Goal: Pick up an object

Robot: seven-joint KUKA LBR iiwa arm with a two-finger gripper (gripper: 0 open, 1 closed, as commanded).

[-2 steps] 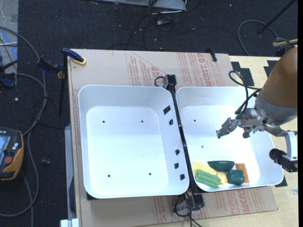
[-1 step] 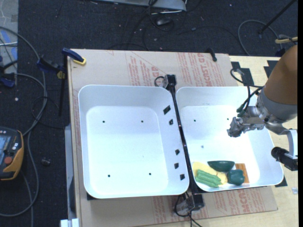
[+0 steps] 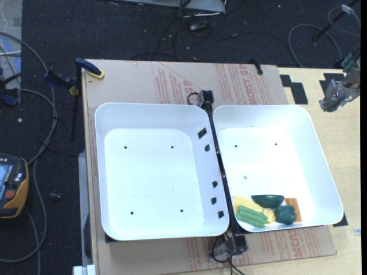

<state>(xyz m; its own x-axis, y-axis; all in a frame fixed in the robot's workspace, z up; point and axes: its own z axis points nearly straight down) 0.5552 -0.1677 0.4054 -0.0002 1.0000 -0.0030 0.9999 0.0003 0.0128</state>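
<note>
Several small objects lie bunched in the near corner of the right bin (image 3: 298, 136). A dark green bowl-like piece (image 3: 268, 200) sits over a yellow flat piece (image 3: 245, 204). In front of them lies a light green ridged object (image 3: 251, 216), with a teal lump (image 3: 285, 214) to its right. An orange block (image 3: 293, 203) peeks out behind the teal lump. My gripper (image 3: 335, 96) hangs at the far right of the view, beyond the right bin's far right corner and well away from the objects.
The left bin (image 3: 114, 171) stands beside the right one, with a black divider (image 3: 217, 159) along the seam. A blue and yellow clamp (image 3: 89, 69) sits at the bench's far left corner. Cables cover the dark floor behind.
</note>
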